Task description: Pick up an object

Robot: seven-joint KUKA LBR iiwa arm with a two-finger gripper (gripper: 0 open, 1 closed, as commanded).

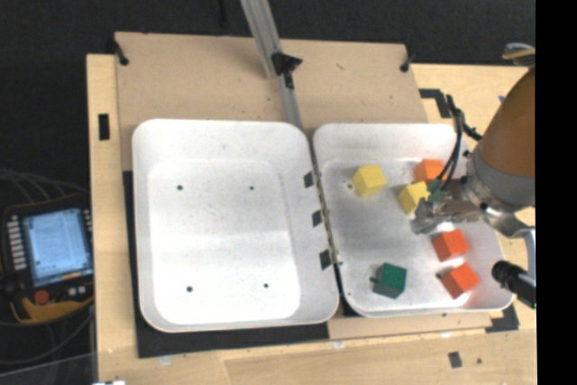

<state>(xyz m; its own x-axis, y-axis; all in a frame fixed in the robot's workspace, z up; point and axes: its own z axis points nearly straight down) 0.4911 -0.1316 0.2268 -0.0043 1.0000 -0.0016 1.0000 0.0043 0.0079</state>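
The right bin [361,293] holds several small blocks. A yellow block [369,179] lies near its back left, and a second yellow block [413,195] sits just right of it. An orange block [430,169] lies behind that one. Two more orange blocks rest at the right, one [450,244] above the other [459,279]. A green block [389,279] sits near the front. My gripper [431,216] hangs low over the bin's right half, between the second yellow block and the nearer orange block, close to both.
The left bin [221,225] lies beside the right one. A slanted metal pole [261,18] rises behind the bins. A handheld control pendant [50,252] sits off the bench's left edge.
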